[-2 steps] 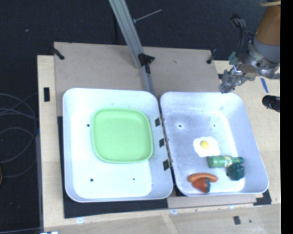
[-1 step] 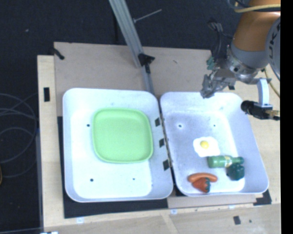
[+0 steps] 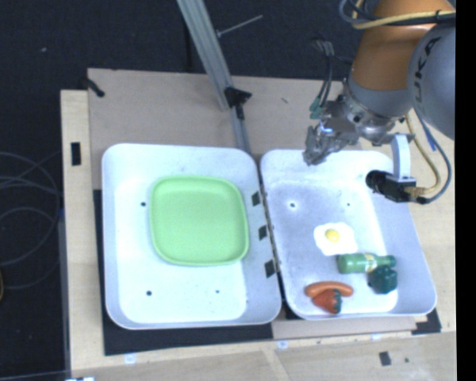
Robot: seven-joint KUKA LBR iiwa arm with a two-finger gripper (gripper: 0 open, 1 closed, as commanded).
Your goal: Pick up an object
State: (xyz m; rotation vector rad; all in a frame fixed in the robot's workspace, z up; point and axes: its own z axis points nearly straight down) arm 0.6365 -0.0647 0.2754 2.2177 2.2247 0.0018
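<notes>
Nothing is picked up yet: the gripper [image 3: 317, 151] hangs over the far rim of the right bin [image 3: 301, 213], its opening impossible to judge, with the fried egg [image 3: 334, 238], green bottle [image 3: 365, 263] and red pepper [image 3: 328, 294] lying untouched at that bin's near end.

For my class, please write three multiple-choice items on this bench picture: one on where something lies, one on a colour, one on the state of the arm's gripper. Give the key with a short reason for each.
1. Where does the plate lie?
A. In the left bin
B. In the right bin
C. On the bare bench

2. What colour is the plate?
A. Red
B. Light green
C. Blue

3. Where is the gripper?
A. Down among the toys
B. Over the plate
C. Above the far rim of the right bin

Key: 1 A, it sits in the left bin. 2 B, it is pale green. 3 C, it hangs by the far edge, apart from the fried egg.
</notes>
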